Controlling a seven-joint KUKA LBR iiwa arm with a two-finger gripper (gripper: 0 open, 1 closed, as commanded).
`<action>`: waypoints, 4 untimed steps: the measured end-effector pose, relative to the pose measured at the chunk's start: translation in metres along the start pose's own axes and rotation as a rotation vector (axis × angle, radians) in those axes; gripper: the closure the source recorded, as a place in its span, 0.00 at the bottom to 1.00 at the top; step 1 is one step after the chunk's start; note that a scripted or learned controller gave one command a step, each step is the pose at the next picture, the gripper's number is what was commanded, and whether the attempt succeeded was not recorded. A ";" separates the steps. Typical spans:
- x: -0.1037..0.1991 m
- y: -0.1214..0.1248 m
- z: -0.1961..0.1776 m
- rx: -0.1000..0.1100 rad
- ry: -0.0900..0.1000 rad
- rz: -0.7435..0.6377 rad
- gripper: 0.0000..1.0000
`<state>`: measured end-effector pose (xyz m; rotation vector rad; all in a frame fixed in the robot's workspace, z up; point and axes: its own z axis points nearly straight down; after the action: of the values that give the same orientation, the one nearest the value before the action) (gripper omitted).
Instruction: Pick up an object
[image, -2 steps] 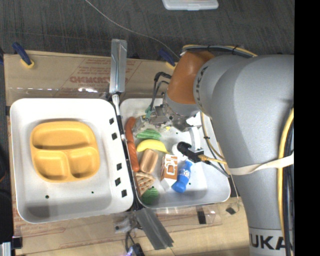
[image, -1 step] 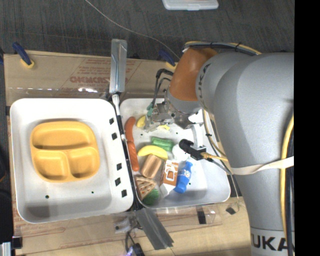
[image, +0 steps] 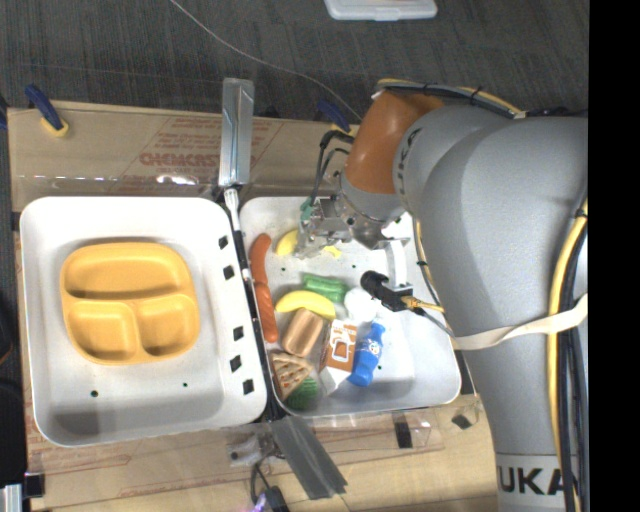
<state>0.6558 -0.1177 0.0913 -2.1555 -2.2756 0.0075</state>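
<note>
The right bin (image: 432, 362) holds a heap of small items: a red-orange sausage (image: 262, 283), a yellow banana (image: 304, 303), a green piece (image: 323, 285), a copper-coloured can (image: 303, 331), an orange-and-white carton (image: 342, 345), a blue bottle (image: 367, 353) and a waffle-like piece (image: 291, 373). My gripper (image: 320, 226) hangs low over the bin's far part, just beside a small yellow item (image: 288, 243). The wrist and the grey arm cover the bin's right side.
The left bin (image: 40, 250) carries a yellow divided tray (image: 130, 297). A metal divider (image: 236, 130) runs between the bins at the back. The bulky arm (image: 490, 230) fills the right of the scene. Cardboard (image: 120, 140) lies beyond the bins.
</note>
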 end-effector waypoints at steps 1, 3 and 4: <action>0.000 0.001 -0.001 -0.004 -0.001 0.000 0.00; 0.019 0.005 -0.009 -0.017 -0.007 -0.362 0.00; 0.024 -0.093 0.001 -0.004 0.000 0.080 0.00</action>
<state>0.5618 -0.0987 0.0910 -2.2475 -2.1893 0.0041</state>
